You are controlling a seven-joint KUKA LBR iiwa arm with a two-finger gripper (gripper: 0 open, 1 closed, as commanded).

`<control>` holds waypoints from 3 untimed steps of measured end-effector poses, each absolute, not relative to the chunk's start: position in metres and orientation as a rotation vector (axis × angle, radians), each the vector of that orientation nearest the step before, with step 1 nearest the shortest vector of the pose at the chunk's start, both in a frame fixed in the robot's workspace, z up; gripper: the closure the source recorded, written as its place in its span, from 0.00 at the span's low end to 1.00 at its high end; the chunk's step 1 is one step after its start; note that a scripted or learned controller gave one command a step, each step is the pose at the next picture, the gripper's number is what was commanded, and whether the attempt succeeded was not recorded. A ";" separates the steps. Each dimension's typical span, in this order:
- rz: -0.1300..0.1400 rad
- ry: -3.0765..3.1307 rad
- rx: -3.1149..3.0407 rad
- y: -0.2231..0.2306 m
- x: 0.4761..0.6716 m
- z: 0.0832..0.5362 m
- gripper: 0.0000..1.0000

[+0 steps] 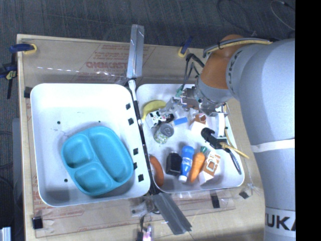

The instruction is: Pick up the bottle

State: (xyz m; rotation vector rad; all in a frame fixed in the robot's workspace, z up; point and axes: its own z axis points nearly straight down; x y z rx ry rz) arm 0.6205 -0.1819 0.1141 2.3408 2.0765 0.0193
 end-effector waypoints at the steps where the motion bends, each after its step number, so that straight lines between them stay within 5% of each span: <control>1: 0.036 2.047 2.357 -0.194 0.659 0.108 0.00; 3: 0.022 2.415 1.965 -0.176 0.536 0.108 0.00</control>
